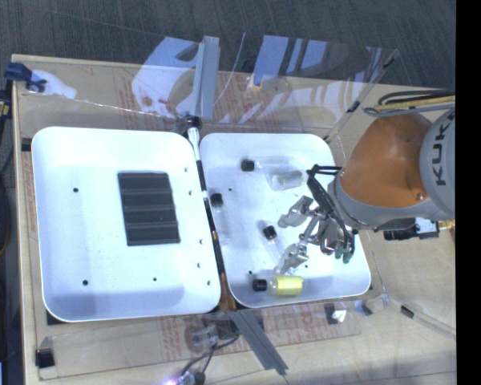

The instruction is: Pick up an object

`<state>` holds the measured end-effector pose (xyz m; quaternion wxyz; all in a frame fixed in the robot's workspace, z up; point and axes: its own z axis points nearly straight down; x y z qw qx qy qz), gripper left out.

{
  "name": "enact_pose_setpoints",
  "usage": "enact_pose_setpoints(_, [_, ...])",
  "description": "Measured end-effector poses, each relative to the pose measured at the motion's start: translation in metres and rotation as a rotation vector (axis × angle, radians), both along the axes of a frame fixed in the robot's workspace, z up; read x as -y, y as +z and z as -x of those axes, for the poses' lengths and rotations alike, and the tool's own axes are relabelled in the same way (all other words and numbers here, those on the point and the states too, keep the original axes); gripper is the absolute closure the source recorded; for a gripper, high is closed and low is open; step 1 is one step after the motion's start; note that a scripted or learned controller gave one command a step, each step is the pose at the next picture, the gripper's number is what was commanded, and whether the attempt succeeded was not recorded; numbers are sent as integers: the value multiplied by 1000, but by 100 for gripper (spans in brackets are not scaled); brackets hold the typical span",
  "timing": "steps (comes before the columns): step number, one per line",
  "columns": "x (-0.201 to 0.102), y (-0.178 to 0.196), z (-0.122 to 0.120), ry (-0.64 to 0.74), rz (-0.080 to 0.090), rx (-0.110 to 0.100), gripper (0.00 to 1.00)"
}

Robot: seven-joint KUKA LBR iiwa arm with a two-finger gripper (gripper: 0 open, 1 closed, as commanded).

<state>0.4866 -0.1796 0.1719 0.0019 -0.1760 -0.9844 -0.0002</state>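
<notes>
Claw (298,233) low inside the right white bin (224,155), fingers apparently spread and holding nothing. Small yellow cylindrical object (288,285) lies just beside it, near the bin's front edge. Pick not yet made.

So the grey arm (401,175) comes in from the bench's right edge, orange band up top, wrist angled down and left. The tool (295,235) hangs low with its metal fingers (293,215) spread apart, nothing between them.

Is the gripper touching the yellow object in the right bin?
Cannot tell. In the camera view the gripper hangs just above the yellow object, lower finger close; no clear gap or contact.
</notes>
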Motion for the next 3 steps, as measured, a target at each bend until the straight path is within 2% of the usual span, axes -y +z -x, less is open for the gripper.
enact_pose_setpoints(1, [31,87,-7,165,3,7,0])
enact_pose_setpoints(2, [13,34,10,225,0,3,0])
enact_pose_setpoints(3, [31,162,8,524,5,9,0])
